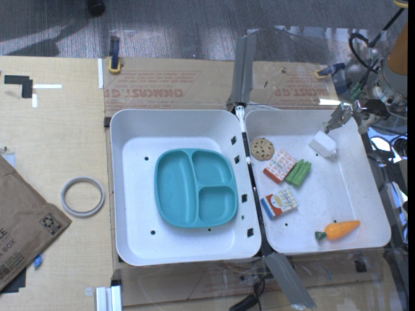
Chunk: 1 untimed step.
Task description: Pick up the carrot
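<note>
The carrot (340, 229) is orange with a green top and lies flat in the front right corner of the right bin (363, 173), its green end pointing left. My gripper (338, 118) hovers over the back right part of that bin, far behind the carrot and just above a small white block (322, 145). Nothing shows held in it.
In the right bin lie a cookie (262, 149), a red and white carton (279, 166), a green vegetable (298, 173) and a second small carton (279, 203). The left bin (130, 173) holds a teal divided plate (196, 188). A tape ring (82, 195) sits on the bench at left.
</note>
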Each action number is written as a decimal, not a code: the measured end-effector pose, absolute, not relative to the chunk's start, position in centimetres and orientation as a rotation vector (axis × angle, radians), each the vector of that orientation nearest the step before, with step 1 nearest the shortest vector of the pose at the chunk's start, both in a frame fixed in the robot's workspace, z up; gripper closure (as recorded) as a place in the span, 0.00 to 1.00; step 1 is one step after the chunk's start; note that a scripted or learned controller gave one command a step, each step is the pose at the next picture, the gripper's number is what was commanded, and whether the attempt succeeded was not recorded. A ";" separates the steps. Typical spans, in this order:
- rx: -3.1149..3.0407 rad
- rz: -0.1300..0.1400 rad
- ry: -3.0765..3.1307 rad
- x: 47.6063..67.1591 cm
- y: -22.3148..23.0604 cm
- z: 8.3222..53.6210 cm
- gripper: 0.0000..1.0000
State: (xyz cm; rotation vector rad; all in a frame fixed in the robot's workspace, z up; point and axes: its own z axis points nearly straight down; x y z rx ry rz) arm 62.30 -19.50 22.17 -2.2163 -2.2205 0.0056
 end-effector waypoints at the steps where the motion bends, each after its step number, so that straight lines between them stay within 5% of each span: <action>1: -2.269 0.006 -2.165 55.2 -17.9 17.0 0.00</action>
